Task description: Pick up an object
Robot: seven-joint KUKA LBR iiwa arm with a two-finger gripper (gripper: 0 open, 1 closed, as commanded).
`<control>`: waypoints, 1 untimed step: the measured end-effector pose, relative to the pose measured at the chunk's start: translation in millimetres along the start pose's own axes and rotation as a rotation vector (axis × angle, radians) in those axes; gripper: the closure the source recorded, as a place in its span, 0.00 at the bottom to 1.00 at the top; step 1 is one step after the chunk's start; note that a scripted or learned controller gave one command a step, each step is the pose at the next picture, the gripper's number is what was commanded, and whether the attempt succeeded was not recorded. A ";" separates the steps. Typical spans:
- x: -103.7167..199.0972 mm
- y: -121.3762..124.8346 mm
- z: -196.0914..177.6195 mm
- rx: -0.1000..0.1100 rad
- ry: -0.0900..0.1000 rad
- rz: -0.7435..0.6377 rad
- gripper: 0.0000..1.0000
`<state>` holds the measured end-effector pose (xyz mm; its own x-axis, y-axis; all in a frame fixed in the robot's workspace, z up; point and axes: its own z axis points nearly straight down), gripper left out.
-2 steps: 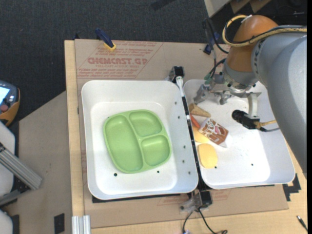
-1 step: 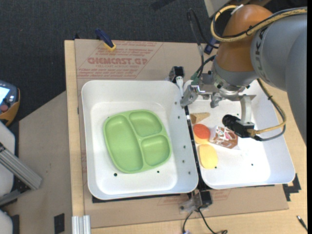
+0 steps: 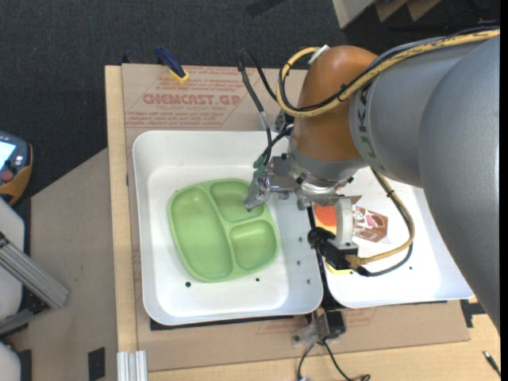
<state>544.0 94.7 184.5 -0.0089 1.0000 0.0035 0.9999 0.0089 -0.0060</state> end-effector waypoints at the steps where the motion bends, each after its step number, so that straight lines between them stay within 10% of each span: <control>1: 67.2 -42.4 82.5 0.007 -0.002 0.002 0.00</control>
<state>500.5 161.8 102.4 -0.0070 1.0000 0.0016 0.9999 0.0070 -0.0126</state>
